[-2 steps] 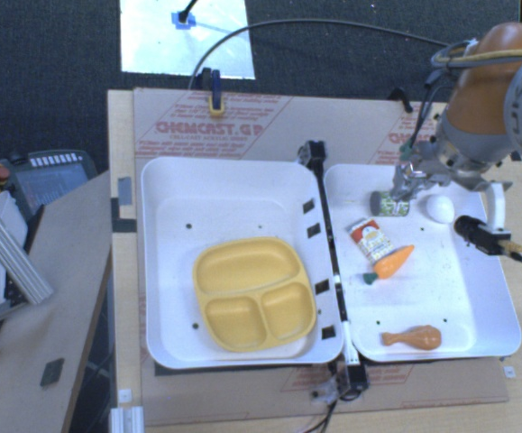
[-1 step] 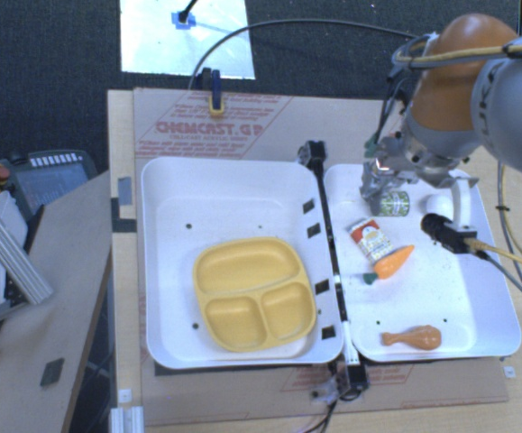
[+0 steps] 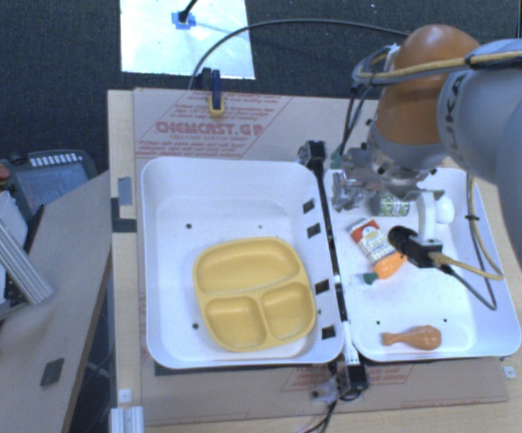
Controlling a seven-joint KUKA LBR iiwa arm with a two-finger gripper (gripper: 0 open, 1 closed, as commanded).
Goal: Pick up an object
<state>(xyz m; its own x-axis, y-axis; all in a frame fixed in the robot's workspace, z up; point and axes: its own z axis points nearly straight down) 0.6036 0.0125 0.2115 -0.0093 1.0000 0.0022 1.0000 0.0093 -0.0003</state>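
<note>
Two white bins [image 3: 242,197] are counted, one yellow plate [image 3: 253,291], and, right of the plate, one drumstick [image 3: 412,337], one carrot [image 3: 387,265], one packet [image 3: 367,238].

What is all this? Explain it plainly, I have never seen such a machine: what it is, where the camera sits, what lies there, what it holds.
This is one robot arm, grey with an orange band, reaching in from the right. A single fixed camera looks down on the bench at a slant. Two shallow white bins sit side by side. The left bin holds a yellow divided tray. The right bin holds a drumstick near its front edge, and further back a red and white packet next to an orange piece. The gripper hangs over the back left part of the right bin. This view does not show whether it holds anything.
</note>
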